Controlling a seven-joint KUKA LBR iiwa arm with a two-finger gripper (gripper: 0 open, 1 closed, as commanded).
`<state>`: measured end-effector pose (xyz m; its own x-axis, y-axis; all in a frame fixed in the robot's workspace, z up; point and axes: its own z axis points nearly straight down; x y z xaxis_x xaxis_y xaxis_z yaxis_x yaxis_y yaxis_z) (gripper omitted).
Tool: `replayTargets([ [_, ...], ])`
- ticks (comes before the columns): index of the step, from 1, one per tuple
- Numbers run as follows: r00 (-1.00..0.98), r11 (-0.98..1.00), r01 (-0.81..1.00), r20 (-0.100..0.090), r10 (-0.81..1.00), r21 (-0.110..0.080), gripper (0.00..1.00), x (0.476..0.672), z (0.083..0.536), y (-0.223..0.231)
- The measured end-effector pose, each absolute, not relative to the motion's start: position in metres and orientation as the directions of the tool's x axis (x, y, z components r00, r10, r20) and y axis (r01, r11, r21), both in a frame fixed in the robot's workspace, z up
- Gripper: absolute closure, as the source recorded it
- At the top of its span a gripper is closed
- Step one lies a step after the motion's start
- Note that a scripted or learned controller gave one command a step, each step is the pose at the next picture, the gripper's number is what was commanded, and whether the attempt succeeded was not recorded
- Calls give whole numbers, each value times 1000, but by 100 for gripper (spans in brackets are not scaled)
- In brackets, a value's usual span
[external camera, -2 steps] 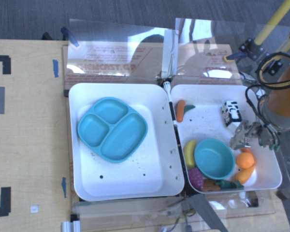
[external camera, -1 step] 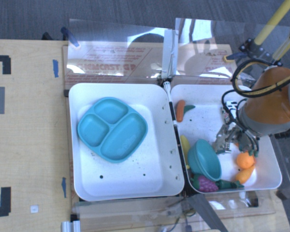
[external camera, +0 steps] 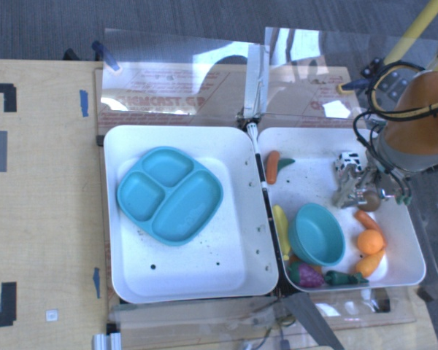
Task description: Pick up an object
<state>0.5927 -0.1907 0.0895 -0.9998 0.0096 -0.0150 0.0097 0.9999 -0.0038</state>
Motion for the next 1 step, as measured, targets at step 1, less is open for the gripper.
replayTargets([
  [1, -1000, 1000, 9, -12, 9, -3, 0, 592, 89, -190],
])
